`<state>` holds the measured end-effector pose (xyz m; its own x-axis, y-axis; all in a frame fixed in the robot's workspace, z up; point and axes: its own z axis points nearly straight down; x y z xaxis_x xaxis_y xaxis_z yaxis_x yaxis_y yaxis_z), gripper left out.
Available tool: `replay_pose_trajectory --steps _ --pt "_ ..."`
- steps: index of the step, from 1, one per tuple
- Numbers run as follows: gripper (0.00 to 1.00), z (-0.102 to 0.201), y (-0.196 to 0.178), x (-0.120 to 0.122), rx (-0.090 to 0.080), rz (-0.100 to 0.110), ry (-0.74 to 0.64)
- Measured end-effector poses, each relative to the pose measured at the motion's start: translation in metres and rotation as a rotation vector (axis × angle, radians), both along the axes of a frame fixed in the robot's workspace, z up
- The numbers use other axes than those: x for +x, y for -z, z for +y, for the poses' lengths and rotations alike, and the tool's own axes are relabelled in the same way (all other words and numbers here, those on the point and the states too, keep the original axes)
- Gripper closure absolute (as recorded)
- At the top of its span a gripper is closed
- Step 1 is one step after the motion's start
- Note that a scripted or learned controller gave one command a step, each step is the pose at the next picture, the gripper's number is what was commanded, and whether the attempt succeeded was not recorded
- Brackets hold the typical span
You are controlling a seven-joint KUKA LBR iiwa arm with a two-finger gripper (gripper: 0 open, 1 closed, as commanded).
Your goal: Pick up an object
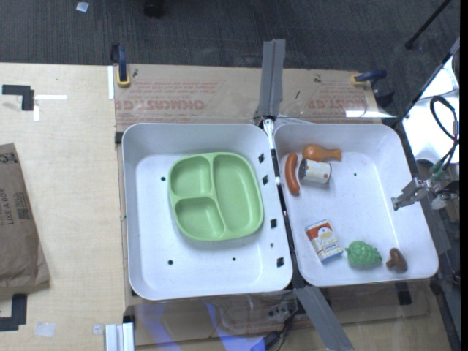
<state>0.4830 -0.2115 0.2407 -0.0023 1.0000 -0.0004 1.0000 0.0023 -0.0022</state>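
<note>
The right bin (409,159) holds several small objects. A red-orange sausage (292,173) lies near its left wall. Beside it sit an orange drumstick-shaped piece (322,153) and a small silver can (316,172) on its side. Nearer the front lie a small white, red and blue box (324,240), a green leafy toy (363,254) and a small brown piece (396,260). The objects lie apart from one another, except the can, which touches the orange piece.
The left bin (146,262) holds a green divided plate (216,195). A metal fixture with cables (418,192) sits at the right bin's right rim. A brown paper bag (18,218) lies on the bench at far left. Clamps (121,70) hold cardboard behind the bins.
</note>
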Motion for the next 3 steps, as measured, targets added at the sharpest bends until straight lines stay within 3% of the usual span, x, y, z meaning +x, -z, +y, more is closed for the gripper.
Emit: replay_pose_trajectory --steps 1,2,3 --pt "0.00 0.066 0.051 -0.005 0.000 0.001 0.136" --pt "0.00 0.115 0.116 -0.006 0.001 0.002 0.031" --pt "0.00 0.089 0.121 -0.006 0.001 0.000 -0.315"
